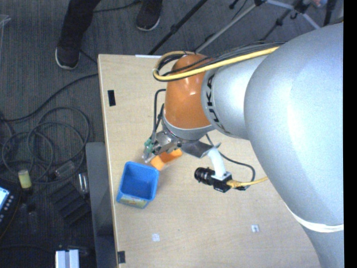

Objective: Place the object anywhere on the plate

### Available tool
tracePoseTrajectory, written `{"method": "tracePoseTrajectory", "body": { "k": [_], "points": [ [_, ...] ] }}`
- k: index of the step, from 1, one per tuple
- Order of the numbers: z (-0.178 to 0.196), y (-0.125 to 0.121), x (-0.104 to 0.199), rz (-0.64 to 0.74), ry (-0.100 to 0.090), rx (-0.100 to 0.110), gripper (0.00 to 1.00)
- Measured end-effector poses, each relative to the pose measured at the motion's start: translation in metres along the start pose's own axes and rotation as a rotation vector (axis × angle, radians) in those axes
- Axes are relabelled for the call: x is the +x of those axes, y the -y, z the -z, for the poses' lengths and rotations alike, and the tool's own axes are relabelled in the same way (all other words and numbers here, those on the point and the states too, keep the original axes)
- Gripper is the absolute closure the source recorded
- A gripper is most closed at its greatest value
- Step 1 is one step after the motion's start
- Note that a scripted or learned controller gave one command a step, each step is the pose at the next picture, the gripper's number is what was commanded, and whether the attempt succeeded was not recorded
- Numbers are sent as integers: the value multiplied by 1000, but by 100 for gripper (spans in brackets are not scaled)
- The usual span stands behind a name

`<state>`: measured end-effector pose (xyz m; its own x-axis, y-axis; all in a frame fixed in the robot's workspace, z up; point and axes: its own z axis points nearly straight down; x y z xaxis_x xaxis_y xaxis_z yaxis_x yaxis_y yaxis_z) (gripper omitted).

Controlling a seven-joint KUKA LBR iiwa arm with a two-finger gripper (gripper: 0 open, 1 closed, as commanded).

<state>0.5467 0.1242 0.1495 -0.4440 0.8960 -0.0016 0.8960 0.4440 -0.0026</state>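
Camera view question from Ann: where does the small orange block (167, 158) sit?

Ben: On the pale wooden bench top (184, 228), just beside the upper right corner of the blue square plastic dish (139, 181). It looks to be touching that corner or nearly so; I cannot tell which. It is outside the dish, not in it.

Ann: And the two-finger gripper (155, 148)?

Ben: Right above the same corner of the dish, directly over the block's upper left edge. The metal parts there are blurred and crowded, so I cannot tell whether it is apart, together, or clamped on the block.

Ann: What is behind it?

Ben: The big grey arm (290, 121) comes in from the dish's right and upward, with its orange band (187, 99) straight above the gripper. A yellow cable (217, 60) loops over the band.

Ann: Anything else near the dish?

Ben: A small black cylinder (205, 175) on a white bracket hangs to the dish's right, level with its top edge, apart from it. Far above the dish, off the bench, a person's dark shoes (67, 54) stand on grey carpet.
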Motion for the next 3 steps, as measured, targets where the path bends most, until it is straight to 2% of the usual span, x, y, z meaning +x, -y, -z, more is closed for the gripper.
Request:
{"method": "tracePoseTrajectory", "body": {
  "k": [1, 2, 3],
  "points": [
    [0, 0, 1, 1, -1, 0, 0],
    [-46, 48, 28, 345, -4, 1, 0],
    [-38, 48, 30, 344, -9, 2, 100]
  ]
}}
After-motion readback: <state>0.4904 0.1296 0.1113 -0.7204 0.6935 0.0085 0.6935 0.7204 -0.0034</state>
